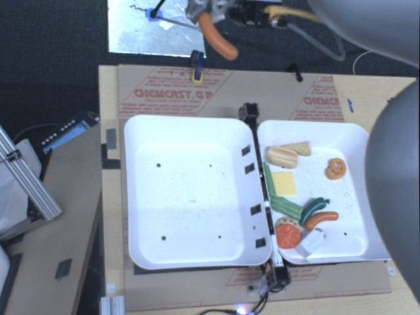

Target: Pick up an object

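Gripper point(209, 8) at top of view, above bench's far edge, metal fingers clamped on upper end of smooth orange sausage-shaped piece point(218, 38), which hangs tilted, lower end free. Right bin point(357, 136), glossy white plastic, holds bread roll point(287, 153), flat yellow cheese square point(284, 183), small orange pretzel point(335, 169), long green strip point(282, 202), red tomato point(287, 235), orange-red sausage point(320, 218). Left bin point(190, 189) smooth, shallow, rounded corners.
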Controlling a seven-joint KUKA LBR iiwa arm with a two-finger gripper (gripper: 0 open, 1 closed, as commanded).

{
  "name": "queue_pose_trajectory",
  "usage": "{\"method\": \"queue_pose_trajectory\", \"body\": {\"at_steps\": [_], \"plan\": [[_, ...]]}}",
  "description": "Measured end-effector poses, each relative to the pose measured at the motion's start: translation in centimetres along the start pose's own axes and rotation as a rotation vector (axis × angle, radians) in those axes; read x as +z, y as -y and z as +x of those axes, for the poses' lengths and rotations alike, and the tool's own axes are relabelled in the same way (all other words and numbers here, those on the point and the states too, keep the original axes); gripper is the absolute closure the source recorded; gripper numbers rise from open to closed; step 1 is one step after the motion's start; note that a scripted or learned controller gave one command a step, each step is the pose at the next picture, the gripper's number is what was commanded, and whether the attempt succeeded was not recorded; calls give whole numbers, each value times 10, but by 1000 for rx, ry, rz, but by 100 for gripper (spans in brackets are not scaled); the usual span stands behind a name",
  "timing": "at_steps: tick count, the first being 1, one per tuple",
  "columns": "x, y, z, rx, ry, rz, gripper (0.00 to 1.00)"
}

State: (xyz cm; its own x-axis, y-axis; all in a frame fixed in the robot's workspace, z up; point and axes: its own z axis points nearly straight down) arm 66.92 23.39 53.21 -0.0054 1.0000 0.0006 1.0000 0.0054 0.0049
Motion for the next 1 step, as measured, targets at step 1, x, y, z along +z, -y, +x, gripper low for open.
{"method": "queue_pose_trajectory", "body": {"at_steps": [1], "plan": [[21,31,0,0,0,6,100]]}}
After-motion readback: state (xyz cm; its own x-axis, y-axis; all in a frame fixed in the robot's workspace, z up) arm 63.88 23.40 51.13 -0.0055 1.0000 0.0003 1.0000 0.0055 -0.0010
